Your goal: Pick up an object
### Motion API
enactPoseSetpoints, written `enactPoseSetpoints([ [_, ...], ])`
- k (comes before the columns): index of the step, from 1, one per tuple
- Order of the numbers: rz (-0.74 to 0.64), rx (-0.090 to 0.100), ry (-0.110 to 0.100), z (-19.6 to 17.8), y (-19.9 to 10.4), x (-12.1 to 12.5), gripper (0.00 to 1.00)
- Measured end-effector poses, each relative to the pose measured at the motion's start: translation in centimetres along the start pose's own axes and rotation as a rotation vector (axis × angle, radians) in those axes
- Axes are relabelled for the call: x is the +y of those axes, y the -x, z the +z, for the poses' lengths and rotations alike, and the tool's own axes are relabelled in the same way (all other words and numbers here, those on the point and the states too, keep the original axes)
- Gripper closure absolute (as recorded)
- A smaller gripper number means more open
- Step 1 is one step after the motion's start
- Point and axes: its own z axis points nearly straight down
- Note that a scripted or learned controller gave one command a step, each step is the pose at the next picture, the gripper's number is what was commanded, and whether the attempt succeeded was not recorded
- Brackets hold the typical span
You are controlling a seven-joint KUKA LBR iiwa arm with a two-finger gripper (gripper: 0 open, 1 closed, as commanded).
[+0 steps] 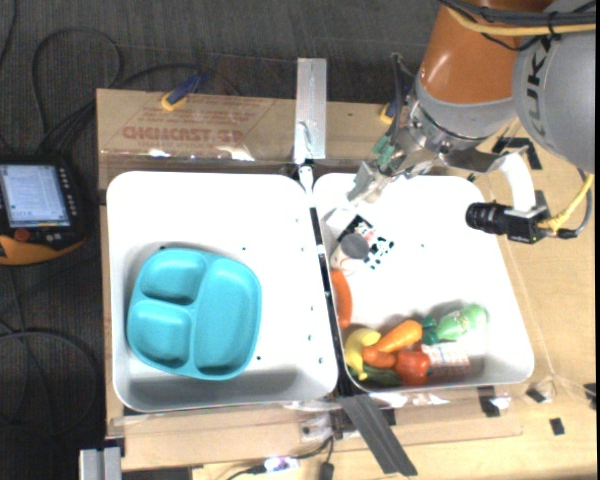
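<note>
Toy food [410, 346] sits below the claw [372, 183], whose grip I cannot tell; next it must reach down.

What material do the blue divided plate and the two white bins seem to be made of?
Blue divided plate: probably molded plastic, with smooth rounded compartments, an even turquoise colour and a soft sheen. White bins, left and right: likely plastic too, with smooth uniform white walls and rounded corners, though coated metal cannot be excluded.

Toy food pile [410, 346] heaped along right bin's near wall; black-white toy [363, 241], perhaps cow, lies apart mid-bin
</note>
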Motion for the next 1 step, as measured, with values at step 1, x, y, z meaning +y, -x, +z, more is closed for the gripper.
enactPoseSetpoints([
  [1, 0.151, 0.003, -0.002, 4.21, -1.47, 1.71, 1.00],
])
